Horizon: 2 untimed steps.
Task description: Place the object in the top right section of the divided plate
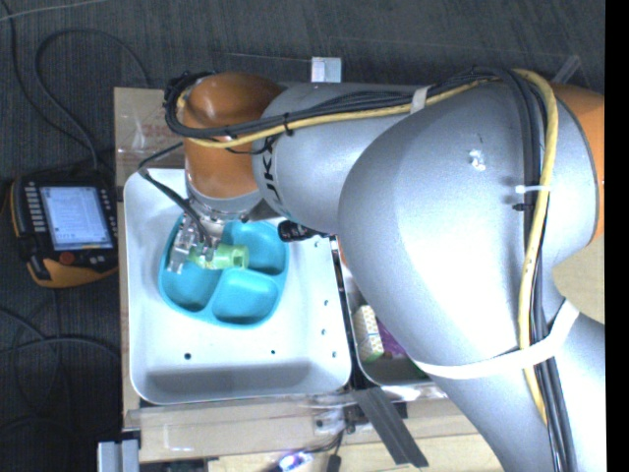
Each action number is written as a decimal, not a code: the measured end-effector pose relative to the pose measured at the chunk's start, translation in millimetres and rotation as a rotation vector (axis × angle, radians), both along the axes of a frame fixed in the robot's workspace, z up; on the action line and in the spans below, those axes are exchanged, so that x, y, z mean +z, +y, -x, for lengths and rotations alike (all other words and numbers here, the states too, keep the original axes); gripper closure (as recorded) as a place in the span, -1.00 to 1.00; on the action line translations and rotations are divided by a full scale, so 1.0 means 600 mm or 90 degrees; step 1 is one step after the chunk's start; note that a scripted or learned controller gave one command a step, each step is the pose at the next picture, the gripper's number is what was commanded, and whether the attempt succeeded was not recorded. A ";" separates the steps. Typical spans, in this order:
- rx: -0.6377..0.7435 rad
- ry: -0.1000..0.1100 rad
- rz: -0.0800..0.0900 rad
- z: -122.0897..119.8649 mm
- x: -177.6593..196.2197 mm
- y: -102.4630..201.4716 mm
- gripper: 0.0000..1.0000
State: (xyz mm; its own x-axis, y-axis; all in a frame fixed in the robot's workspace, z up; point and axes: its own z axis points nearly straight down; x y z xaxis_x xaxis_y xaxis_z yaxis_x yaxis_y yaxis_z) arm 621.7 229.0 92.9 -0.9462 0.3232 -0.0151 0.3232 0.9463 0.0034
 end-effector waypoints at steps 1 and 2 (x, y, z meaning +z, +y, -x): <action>-0.002 0.001 -0.002 0.000 0.014 -0.001 1.00; 0.192 0.005 0.003 -0.014 -0.001 0.000 1.00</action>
